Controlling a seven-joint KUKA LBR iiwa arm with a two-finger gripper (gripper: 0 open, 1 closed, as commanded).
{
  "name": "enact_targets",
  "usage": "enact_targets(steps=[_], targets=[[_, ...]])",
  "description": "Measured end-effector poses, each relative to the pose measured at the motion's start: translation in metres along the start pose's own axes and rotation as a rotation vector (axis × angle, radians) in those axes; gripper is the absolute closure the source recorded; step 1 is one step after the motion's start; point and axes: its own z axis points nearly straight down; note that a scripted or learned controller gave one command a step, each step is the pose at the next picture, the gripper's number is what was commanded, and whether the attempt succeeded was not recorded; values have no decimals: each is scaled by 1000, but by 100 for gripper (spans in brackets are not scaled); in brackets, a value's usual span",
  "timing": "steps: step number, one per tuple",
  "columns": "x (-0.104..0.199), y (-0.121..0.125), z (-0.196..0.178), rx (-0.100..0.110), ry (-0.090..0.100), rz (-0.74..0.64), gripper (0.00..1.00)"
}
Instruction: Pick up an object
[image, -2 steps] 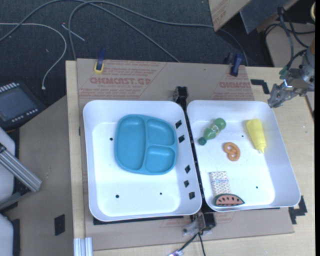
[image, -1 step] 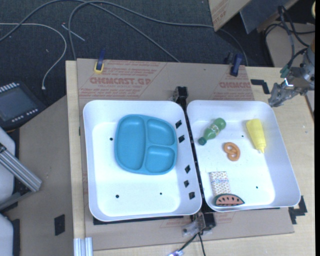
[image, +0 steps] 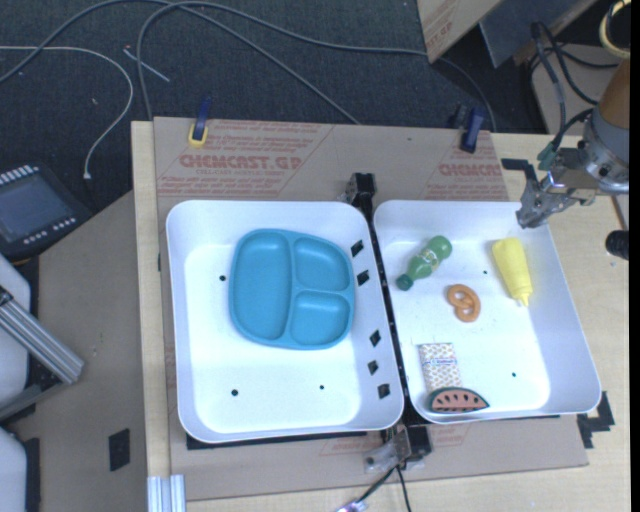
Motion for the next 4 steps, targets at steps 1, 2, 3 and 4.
enact_targets(steps=[1,2,3,4], targets=[[53,-16,13,2,1,-2,100],[100,-35,28,3,1,-1,100],[147,-65,21,3,1,-1,100],[197,-96,36,5,1,-2,100]])
